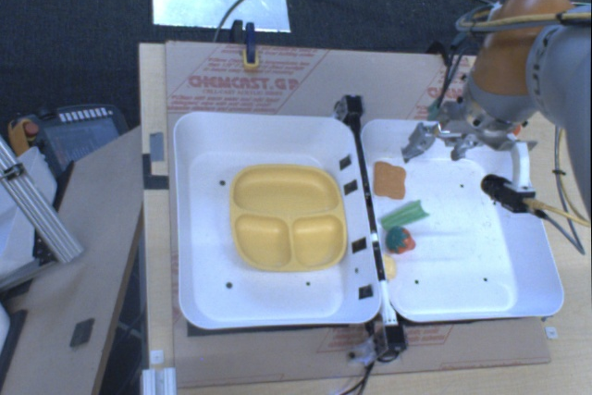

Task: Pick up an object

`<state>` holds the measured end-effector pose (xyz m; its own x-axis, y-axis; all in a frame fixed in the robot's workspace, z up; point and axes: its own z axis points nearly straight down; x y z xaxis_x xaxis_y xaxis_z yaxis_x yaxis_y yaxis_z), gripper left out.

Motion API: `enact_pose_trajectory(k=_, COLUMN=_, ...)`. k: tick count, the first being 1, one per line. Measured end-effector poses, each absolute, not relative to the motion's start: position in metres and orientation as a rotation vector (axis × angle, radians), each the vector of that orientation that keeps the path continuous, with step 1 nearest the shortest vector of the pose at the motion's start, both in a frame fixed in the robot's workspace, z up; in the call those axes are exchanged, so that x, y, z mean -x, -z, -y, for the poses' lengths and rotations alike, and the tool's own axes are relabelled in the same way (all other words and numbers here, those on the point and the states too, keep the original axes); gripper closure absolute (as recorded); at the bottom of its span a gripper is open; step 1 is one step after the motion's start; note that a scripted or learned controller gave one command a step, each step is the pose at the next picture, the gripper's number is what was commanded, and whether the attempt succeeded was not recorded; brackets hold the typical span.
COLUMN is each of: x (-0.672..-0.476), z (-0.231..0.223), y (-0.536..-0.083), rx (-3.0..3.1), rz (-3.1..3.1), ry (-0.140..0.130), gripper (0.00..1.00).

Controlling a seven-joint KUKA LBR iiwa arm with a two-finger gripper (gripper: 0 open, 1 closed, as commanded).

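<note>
Several small objects lie along the left side of the right bin [518,291]: a flat orange-brown piece [389,180], a green piece [405,215], a round green and orange item [400,240] and a small yellow bit [389,268] against the divider. My gripper [437,143] hovers over the bin's far left part, up and to the right of the orange-brown piece. It is open, its two fingers are spread, and nothing sits between them.
A yellow divided plate [285,217] lies in the left bin [199,199]. A black divider strip [365,208] runs between the bins. The grey arm with its orange band [523,14] comes in from the upper right, and cables [546,213] trail over the right bin's rim.
</note>
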<state>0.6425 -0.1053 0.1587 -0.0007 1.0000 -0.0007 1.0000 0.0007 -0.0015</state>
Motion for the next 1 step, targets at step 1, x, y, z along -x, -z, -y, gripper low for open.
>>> enact_pose_trajectory(k=1, x=-0.6428, z=0.1068, y=-0.0962, rx=2.219, rz=2.221, ry=-0.002, gripper=0.0)
